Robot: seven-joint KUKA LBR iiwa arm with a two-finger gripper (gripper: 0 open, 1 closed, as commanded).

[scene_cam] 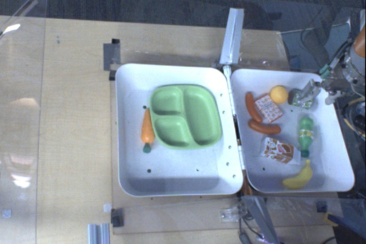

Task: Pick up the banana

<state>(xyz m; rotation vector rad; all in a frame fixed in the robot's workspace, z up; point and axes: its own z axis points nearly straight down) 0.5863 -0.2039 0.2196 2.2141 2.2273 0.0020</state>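
Note:
The yellow banana (298,178) lies in the right bin (337,180), near its front edge. My gripper (305,96) hovers over the back part of the same bin, well behind the banana, beside a yellow round fruit (278,94). I see nothing held by the gripper. The arm comes in from the right edge of the view.
The right bin also holds a green bottle (306,134) just behind the banana, two red sausages (263,127), and two small cartons (278,150). The left bin (171,186) holds a green divided plate (186,114) and a carrot (147,127).

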